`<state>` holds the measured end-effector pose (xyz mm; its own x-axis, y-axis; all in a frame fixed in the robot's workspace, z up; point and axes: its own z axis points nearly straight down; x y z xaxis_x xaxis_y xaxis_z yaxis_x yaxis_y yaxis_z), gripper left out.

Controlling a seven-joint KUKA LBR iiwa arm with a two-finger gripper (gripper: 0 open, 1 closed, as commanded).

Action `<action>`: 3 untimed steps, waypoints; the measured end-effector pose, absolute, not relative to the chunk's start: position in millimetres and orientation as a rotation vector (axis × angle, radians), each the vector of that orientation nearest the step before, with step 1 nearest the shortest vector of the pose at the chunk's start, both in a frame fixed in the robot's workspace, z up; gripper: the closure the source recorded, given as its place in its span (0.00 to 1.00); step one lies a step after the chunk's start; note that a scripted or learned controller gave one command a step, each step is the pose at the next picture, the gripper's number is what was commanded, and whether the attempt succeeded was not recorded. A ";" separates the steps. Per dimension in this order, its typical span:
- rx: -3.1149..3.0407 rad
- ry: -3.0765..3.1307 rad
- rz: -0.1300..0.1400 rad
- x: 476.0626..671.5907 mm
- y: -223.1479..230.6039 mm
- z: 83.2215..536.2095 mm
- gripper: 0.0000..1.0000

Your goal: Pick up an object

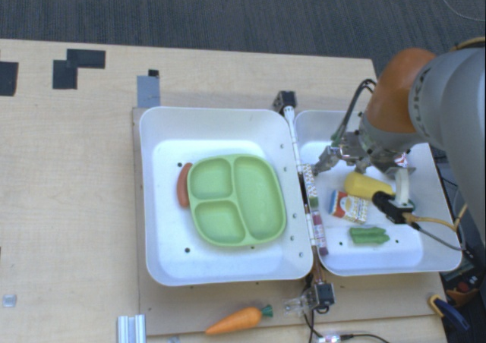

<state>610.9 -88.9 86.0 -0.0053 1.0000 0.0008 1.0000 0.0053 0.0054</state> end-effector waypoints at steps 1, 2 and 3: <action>2.215 2.219 0.008 561.5 -88.3 87.0 0.00; 2.215 2.216 0.006 488.7 -133.3 87.0 0.00; 2.215 2.224 0.005 487.7 -89.8 118.6 0.00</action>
